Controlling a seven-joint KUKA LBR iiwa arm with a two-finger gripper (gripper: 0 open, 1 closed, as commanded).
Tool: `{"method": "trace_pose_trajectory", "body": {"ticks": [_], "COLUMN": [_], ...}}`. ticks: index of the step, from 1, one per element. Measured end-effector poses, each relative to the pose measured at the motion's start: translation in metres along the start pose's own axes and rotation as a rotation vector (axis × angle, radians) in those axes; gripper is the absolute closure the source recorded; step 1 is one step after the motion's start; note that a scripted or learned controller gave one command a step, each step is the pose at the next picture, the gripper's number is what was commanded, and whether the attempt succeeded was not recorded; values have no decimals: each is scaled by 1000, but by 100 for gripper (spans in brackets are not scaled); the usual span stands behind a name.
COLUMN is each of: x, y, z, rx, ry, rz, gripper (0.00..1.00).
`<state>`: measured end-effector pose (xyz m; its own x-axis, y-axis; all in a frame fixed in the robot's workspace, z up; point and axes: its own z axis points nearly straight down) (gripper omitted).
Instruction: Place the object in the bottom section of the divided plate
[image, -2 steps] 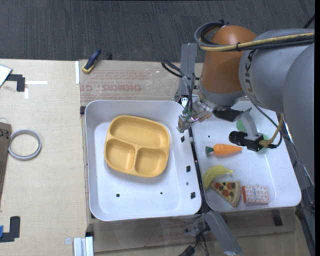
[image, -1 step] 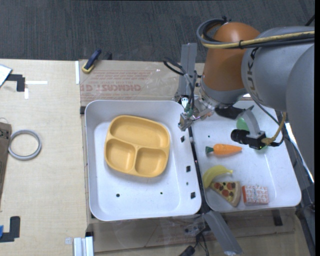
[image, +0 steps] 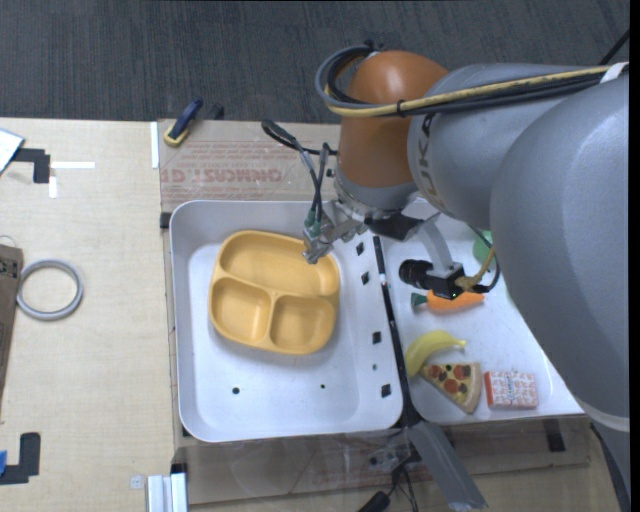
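The grey arm sweeps in from the right and covers much of the right bin — its far rim and upper half are hidden behind the wrist and the orange band. The gripper hangs at the upper right edge of the yellow divided plate in the left bin. It is small and dark against the plate rim, and whether it is spread or pressed together cannot be told, nor whether anything sits in it.

In the right bin a carrot lies partly under a black fitting, and a green thing behind it is mostly hidden. Nearer the front edge lie a banana, a pizza slice just beside it, and a small red-and-white packet. Which of these is the task's object is unclear — all lie well apart from the plate.

On the bench to the left rests a roll of tape.
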<state>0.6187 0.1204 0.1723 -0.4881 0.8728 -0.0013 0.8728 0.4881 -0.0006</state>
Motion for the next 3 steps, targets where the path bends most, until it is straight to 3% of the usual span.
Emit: {"method": "trace_pose_trajectory", "body": {"ticks": [1,2,3], "x": [106,104,104], "y": [3,3,3], "z": [52,43,43], "rx": [2,3,3], "ry": [1,-1,-1], "rz": [-125,-121,-121], "gripper": [100,100,0]}}
